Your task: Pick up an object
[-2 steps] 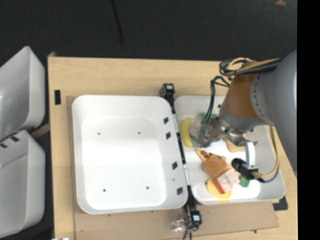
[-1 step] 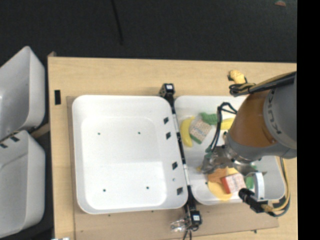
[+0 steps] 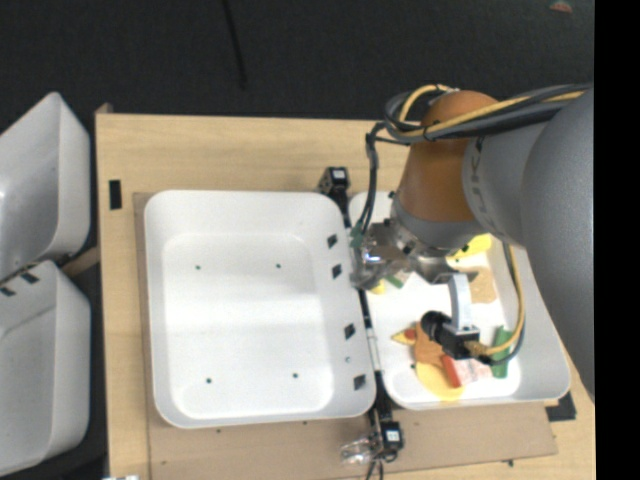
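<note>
My gripper (image 3: 382, 265) hangs low over the upper left part of the right bin (image 3: 545, 368), close to the wall it shares with the left bin. A small green piece (image 3: 397, 280) lies right beside it, and I cannot tell whether the two touch. Near the bin's front lie an orange piece (image 3: 428, 349), a yellow piece (image 3: 438, 377), a red piece (image 3: 463, 372) and a green piece (image 3: 501, 368). A yellow thing (image 3: 471, 251) and a tan thing (image 3: 484, 287) peek out from under the wrist. The arm hides the back of this bin.
The left bin (image 3: 240, 303) sits beside the right one, with a row of small black clips (image 3: 335, 268) along the shared wall. The wooden bench (image 3: 120, 298) frames both bins. White moulded shapes (image 3: 35, 268) stand off the bench to the left.
</note>
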Motion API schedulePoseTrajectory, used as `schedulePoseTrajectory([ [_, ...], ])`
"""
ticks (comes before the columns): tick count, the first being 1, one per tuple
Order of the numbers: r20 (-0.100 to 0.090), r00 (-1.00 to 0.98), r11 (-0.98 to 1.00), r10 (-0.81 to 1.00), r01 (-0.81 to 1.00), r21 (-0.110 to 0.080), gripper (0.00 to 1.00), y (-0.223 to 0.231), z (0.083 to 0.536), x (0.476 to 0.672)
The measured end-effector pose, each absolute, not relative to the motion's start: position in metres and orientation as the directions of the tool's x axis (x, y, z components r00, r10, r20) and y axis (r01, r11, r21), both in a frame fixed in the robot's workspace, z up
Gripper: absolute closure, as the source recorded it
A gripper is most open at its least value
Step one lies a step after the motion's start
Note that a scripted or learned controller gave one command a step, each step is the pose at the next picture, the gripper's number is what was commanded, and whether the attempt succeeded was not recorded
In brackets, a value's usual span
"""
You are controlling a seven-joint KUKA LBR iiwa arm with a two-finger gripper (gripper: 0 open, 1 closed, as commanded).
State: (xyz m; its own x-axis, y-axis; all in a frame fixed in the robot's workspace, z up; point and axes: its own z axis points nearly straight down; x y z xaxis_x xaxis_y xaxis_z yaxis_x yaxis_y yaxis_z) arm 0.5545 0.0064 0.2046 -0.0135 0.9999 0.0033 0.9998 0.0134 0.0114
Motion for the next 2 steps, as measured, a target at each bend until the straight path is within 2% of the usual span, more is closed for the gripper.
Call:
schedulePoseTrajectory([
  [1,0.000,-0.006,0.006,1.000,1.000,0.015,1.00,0.022,0.329,0.571],
  [2,0.001,-0.009,0.009,1.000,1.000,-0.019,1.00,0.111,0.165,0.521],
])
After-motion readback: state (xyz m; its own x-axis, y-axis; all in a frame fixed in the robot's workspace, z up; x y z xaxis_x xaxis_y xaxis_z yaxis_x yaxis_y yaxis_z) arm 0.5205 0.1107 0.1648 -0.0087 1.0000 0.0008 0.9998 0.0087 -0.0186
